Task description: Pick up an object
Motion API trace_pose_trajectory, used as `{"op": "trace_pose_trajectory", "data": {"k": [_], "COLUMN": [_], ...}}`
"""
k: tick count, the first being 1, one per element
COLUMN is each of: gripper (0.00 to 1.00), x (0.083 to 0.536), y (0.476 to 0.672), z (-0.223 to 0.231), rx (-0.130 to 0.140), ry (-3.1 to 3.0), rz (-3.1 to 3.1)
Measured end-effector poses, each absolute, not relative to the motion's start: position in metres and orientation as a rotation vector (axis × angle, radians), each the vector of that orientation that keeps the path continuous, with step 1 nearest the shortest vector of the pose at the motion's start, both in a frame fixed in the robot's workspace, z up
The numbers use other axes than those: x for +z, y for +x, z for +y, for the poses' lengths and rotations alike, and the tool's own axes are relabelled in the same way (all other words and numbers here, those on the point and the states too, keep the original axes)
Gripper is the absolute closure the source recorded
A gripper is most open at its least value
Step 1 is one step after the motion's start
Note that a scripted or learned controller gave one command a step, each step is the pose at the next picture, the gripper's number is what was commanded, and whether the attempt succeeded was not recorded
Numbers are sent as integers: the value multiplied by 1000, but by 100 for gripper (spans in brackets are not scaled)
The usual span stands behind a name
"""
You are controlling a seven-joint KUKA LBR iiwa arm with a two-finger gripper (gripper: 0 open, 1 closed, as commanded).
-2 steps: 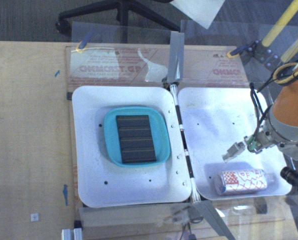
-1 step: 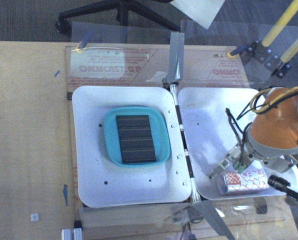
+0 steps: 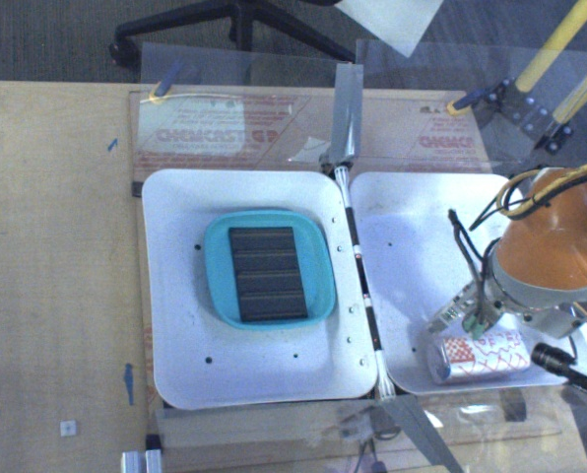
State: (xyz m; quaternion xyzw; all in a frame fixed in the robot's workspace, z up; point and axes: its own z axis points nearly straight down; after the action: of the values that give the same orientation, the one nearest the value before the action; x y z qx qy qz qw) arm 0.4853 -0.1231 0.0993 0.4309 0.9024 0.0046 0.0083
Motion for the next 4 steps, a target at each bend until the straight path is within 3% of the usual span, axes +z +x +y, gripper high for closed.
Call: {"op": "trace_pose_trajectory", "data": {"k": [1, 2, 3, 4], "gripper": [100, 0, 0, 0], "x": [242, 242, 144, 89], "y": [531, 531, 484, 483], "z": [-117, -117, -149, -124], "rx": [0, 0, 6, 5], "ry": [1931, 1931, 1372, 1036], "rz": [2475, 2475, 2807, 2954]}}
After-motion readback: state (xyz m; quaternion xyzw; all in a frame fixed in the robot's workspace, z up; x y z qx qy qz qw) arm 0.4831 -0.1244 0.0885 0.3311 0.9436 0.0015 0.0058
